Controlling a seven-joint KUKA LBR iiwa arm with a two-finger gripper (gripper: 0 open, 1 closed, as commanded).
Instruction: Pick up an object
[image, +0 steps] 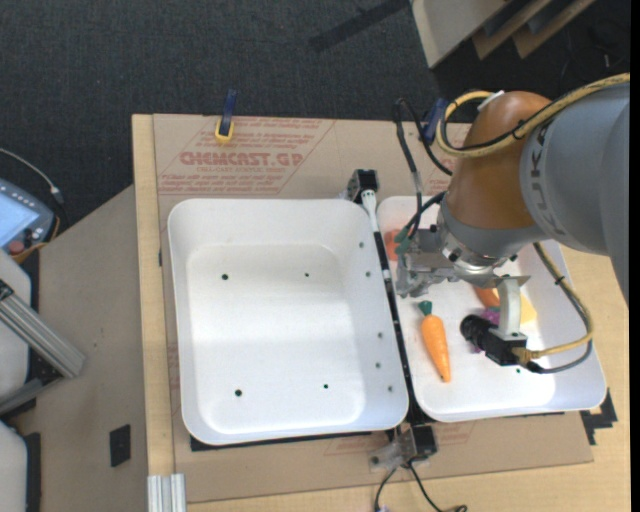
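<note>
You have lots of open room in the left bin (270, 320); its floor is smooth, white and bare, with rounded corners. The right bin (500, 395) is crowded, because the big grey arm (560, 170) hangs over its top half. The gripper (425, 270) sits low near the wall between the two bins, and you cannot tell how it is set. The toy carrot (436, 346) lies flat in the right bin, just below the gripper. It is orange, smooth and cone shaped. Its green top points up toward the gripper and its thin tip points toward the bin's near edge. The table (250, 150) is brown cardboard.
</note>
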